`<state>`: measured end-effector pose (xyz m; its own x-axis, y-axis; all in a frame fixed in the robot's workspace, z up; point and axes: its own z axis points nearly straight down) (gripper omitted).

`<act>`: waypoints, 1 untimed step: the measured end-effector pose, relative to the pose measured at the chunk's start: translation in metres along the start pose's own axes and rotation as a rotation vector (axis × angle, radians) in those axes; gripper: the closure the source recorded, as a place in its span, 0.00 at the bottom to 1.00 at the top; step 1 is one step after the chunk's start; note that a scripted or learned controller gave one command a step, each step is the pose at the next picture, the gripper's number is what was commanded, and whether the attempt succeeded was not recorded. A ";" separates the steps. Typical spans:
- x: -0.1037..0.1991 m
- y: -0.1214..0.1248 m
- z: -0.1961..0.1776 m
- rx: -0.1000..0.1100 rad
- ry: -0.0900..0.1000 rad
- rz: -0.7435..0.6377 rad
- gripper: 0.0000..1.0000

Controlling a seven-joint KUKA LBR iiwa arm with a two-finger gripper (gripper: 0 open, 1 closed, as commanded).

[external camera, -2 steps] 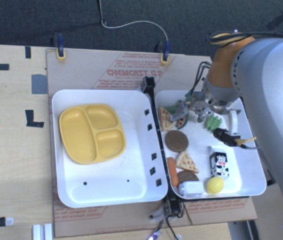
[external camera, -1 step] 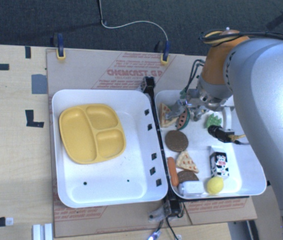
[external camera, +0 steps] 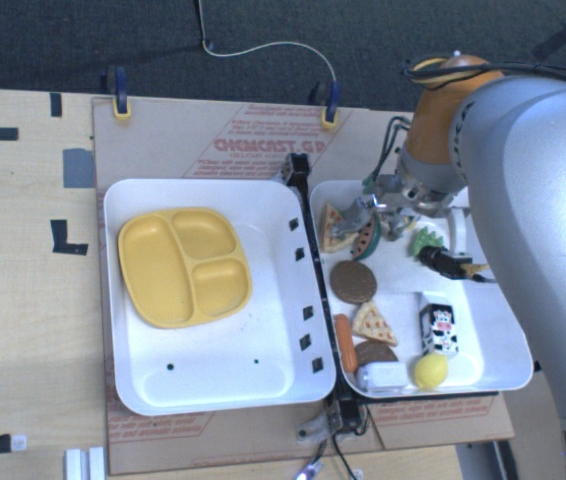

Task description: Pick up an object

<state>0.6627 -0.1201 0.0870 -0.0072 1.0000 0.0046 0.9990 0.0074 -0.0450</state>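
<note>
Claw (external camera: 381, 208) low in right bin (external camera: 508, 353), over watermelon slice (external camera: 363, 240); finger state unclear. Yellow tray (external camera: 183, 265) in left bin (external camera: 143, 373).

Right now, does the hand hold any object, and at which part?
It cannot be told. The hand is low over the watermelon slice in the right bin, but no object is seen inside it.

Overhead slanted view of both bins (external camera: 123, 268)
</note>
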 end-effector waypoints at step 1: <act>0.016 -0.052 0.001 -0.058 -0.020 0.015 0.00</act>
<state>0.6106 -0.1043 0.0881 0.0078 0.9998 -0.0160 0.9999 -0.0076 0.0128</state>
